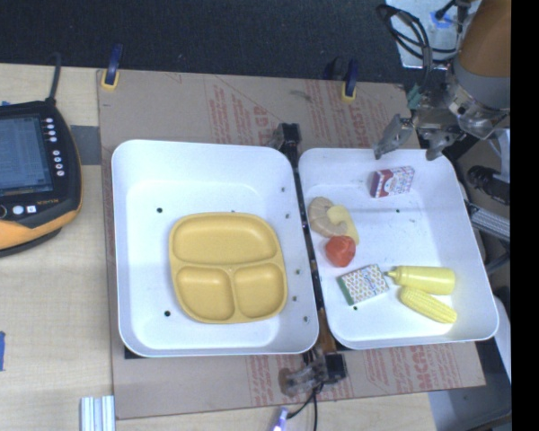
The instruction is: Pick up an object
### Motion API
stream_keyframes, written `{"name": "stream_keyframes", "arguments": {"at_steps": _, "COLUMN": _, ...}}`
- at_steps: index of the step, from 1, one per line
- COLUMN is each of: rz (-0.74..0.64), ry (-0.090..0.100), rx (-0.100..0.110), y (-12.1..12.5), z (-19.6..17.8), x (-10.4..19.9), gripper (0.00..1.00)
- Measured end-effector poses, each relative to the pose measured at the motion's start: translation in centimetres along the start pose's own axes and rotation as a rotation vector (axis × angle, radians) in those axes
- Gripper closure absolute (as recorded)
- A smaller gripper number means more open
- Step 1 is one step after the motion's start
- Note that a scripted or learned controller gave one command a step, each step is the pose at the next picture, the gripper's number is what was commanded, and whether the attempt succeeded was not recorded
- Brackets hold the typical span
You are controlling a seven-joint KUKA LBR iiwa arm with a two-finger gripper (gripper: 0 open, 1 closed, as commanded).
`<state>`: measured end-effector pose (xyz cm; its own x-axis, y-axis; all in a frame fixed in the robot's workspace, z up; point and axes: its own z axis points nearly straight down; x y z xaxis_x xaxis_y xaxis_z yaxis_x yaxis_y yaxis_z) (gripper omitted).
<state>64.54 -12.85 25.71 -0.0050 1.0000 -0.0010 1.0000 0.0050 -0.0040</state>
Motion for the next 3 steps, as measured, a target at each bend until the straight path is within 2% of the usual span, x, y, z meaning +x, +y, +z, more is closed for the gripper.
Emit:
{"name": "stream_keyframes", "arguments": {"at_steps": 1, "rz": 0.000, "ry": -0.002, "rx": 0.002, "y": 1.0, "z": 6.3, "x": -3.0, "gripper": 0.00}}
{"name": "stream_keyframes", "arguments": {"at_steps": 2, "rz": -0.001, "ry": -0.001, "rx": 0.001, "y": 1.1, "z": 11.9, "x": -3.5, "gripper": 0.00}}
{"name": "stream_keyframes", "arguments": {"at_steps": 3, "rz": -0.002, "ry": -0.001, "rx": 0.001, "y": 1.1, "z": 16.5, "x": -2.1, "gripper": 0.00}}
